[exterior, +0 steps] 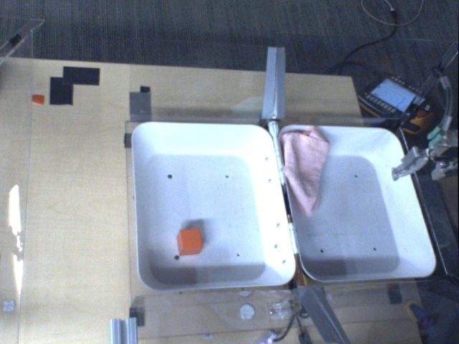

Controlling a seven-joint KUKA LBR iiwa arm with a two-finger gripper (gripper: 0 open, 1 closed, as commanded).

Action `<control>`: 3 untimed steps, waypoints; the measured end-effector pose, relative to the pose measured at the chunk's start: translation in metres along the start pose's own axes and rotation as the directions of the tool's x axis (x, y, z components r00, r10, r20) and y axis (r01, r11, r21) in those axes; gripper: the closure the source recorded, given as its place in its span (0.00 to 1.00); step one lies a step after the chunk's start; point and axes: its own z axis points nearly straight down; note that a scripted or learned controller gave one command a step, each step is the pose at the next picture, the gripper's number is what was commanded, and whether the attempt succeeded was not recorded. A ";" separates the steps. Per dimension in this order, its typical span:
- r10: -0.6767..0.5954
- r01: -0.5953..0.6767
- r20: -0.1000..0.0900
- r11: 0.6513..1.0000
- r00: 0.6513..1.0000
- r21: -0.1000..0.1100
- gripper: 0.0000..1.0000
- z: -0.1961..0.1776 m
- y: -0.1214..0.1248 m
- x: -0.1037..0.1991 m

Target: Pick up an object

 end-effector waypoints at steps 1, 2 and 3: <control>-0.086 0.086 -0.001 0.996 0.996 0.000 0.00 0.076 0.092 0.039; -0.119 0.119 0.001 0.993 0.993 -0.007 0.00 0.192 0.138 0.079; 0.006 -0.006 -0.002 1.000 1.000 -0.005 0.00 0.093 0.139 0.146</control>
